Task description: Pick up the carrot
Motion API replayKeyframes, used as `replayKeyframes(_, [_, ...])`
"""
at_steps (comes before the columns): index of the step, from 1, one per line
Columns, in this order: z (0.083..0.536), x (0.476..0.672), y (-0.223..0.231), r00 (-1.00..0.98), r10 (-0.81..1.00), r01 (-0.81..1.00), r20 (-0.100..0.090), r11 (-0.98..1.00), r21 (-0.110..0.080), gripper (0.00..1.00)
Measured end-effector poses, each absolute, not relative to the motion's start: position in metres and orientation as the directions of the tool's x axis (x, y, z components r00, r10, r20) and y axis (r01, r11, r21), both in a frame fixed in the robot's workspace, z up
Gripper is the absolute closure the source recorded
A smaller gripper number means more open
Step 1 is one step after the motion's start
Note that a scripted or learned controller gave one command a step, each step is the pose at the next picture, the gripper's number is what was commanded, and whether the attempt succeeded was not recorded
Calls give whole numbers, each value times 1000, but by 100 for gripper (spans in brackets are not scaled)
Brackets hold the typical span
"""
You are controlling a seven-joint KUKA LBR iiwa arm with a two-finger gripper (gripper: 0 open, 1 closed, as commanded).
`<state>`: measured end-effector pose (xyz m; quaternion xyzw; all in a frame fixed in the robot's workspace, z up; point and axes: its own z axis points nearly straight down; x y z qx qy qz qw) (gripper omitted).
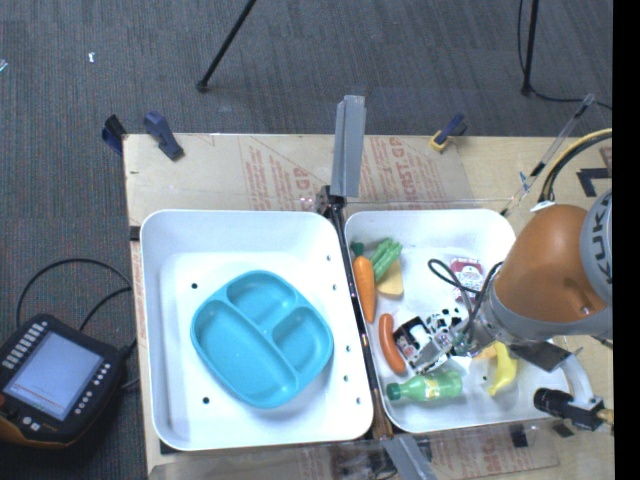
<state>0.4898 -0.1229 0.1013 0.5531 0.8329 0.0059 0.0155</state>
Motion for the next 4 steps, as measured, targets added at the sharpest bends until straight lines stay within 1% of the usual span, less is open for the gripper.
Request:
replayKeyframes(1, [101,488,-152,-489,872,871,-16,490,28,0])
replayKeyframes(2, [101,496,-142,-658,752,752,-31,658,14,0])
replayKeyframes(3, [101,490,-109,-336,941,941,-27,337,34,0])
replayKeyframes(4, [115,493,-108,-332,943,942,-26,333,43,100])
